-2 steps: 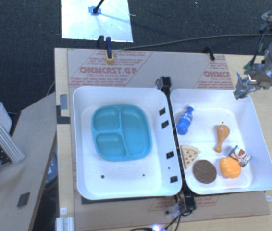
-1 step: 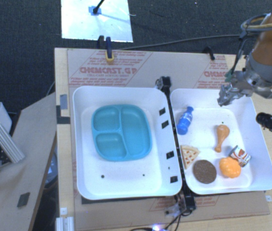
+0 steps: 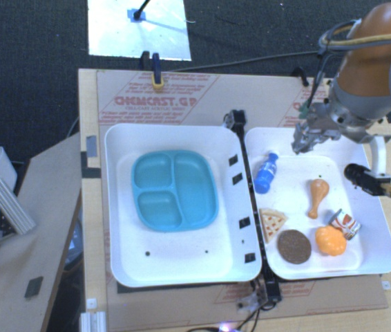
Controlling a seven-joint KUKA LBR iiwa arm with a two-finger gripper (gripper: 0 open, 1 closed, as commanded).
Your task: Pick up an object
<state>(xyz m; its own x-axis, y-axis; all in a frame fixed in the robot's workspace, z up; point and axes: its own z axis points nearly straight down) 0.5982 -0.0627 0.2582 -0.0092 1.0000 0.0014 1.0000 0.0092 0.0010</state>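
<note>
**Inspection: Two Bins, Contents and Gripper Position**

The bench (image 3: 112, 92) carried two shallow white bins side by side. The left bin (image 3: 123, 254) held one item, a light blue divided plate (image 3: 175, 189) with three compartments, lying flat near the bin's centre; nothing was seen in any compartment.

The right bin (image 3: 382, 251) held six loose objects. A small blue bottle (image 3: 266, 173) with a white cap lay tilted near the bin's left wall, towards the far end. A toy drumstick (image 3: 316, 196), tan and orange, lay near the middle, its thick end farther from the camera. A toy pizza slice (image 3: 272, 224) lay against the left wall in the near half. Just beside it, to the right, sat a round dark brown cookie (image 3: 294, 246). An orange fruit-shaped toy (image 3: 331, 241) rested next to the cookie, touching or nearly touching a small red-and-white carton (image 3: 345, 223) behind it.

The arm reached in from the right, its orange band visible above the wrist. The gripper (image 3: 302, 146) was positioned over the far edge of the right bin, beyond and to the right of the blue bottle and apart from every object. No object was seen between its fingers. Whether it was spread or closed could not be determined at this angle.

All candidate objects for picking lay on the floor of the right bin.
</note>
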